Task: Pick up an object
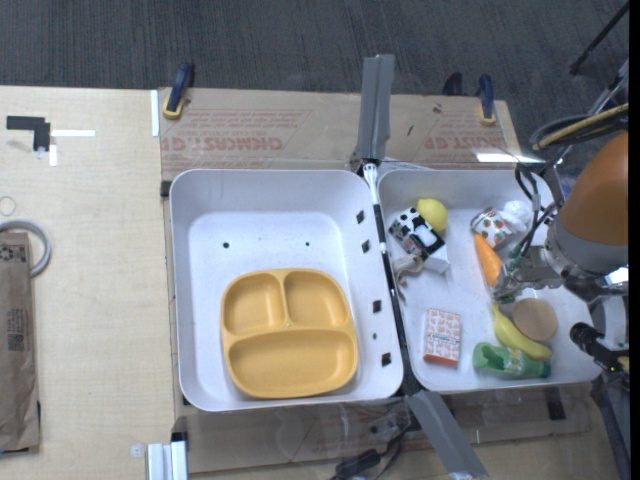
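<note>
Tool [512, 280] sits low in the right bin [455, 376] among carrot [486, 260] and banana [518, 334]; its opening cannot be told. Centre on one item before closing.

A robotics lab: clamped cardboard [330, 128], 2 white bins [190, 268], grey carpet [250, 18].

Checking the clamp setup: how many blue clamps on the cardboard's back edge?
2. One blue clamp at the cardboard sheet's left back corner, the other near its right back corner. More may be hidden behind the arm.
</note>
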You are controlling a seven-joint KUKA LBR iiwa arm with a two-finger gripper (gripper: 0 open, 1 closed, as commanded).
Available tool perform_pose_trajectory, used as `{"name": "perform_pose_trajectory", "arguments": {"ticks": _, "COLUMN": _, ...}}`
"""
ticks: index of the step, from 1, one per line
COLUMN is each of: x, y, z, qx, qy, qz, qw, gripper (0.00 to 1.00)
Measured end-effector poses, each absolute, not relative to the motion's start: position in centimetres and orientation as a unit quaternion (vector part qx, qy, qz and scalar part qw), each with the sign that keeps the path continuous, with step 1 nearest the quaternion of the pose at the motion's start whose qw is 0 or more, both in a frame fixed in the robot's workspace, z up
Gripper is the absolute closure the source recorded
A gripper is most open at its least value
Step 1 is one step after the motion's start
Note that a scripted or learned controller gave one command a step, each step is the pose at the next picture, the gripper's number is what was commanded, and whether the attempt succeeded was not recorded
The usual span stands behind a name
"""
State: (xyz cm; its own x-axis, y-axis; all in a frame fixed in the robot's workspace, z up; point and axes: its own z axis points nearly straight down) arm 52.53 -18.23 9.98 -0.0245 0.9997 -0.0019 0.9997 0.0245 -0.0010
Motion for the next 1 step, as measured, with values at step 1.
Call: {"name": "perform_pose_trajectory", "arguments": {"ticks": 1, "x": 53.25, "y": -20.92, "z": 9.11, "qx": 0.768, "qy": 0.641, "qz": -0.0008, "qw": 0.000, "gripper": 1.00}}
